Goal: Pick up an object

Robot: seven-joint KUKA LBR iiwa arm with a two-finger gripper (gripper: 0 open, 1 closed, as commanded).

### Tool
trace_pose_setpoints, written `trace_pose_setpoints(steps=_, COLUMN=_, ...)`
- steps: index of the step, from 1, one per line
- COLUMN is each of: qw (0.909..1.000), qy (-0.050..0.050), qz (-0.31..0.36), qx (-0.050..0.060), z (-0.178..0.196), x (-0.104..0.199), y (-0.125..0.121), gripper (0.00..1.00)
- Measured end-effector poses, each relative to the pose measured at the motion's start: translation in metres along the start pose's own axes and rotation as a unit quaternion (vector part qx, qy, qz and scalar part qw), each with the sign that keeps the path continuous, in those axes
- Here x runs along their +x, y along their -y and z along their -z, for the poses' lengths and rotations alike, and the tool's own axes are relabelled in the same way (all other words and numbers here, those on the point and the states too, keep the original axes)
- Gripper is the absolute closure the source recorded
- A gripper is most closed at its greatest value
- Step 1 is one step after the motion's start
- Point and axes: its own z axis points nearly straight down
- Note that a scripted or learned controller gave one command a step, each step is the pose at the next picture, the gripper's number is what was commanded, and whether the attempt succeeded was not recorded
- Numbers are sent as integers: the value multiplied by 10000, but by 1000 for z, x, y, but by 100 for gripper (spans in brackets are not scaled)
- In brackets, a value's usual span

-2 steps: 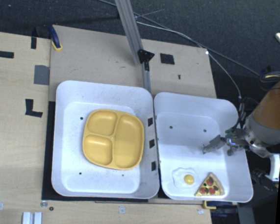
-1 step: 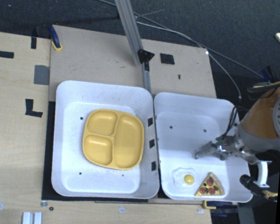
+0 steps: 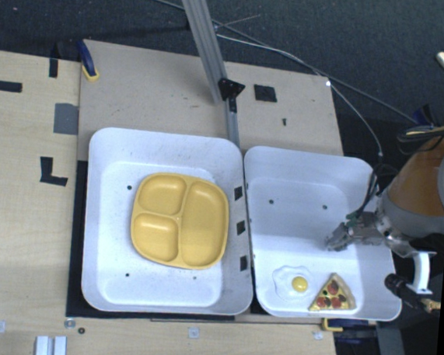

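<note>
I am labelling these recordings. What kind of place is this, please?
Probably a robotics lab bench, not a kitchen: two white bins on a taped plywood bench, toy food (fried egg, pizza slice), and a robot gripper reaching in.

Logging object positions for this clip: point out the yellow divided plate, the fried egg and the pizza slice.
yellow divided plate (image 3: pixel 179 220), camera view, centre where its dividers meet.
fried egg (image 3: pixel 299 283), camera view, on the yolk.
pizza slice (image 3: pixel 334 294), camera view, middle of the topping.
</note>
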Motion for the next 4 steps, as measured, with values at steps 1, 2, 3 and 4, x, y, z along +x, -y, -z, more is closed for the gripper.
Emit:
trace_pose_setpoints(steps=1, qw=10000, qy=-16, qz=6, qx=-3, z=54, x=10, y=-4, gripper=100)
trace_pose_setpoints(steps=2, qw=10000, qy=-10, qz=3, qx=-14, z=117, x=9, y=-8, gripper=100)
trace_pose_setpoints(steps=3, qw=10000, qy=-15, qz=3, qx=-3, z=167, x=15, y=-2, gripper=100)
trace_pose_setpoints(steps=4, qw=10000, qy=-27, qz=21, qx=26, z=151, x=72, y=-3, gripper=100)
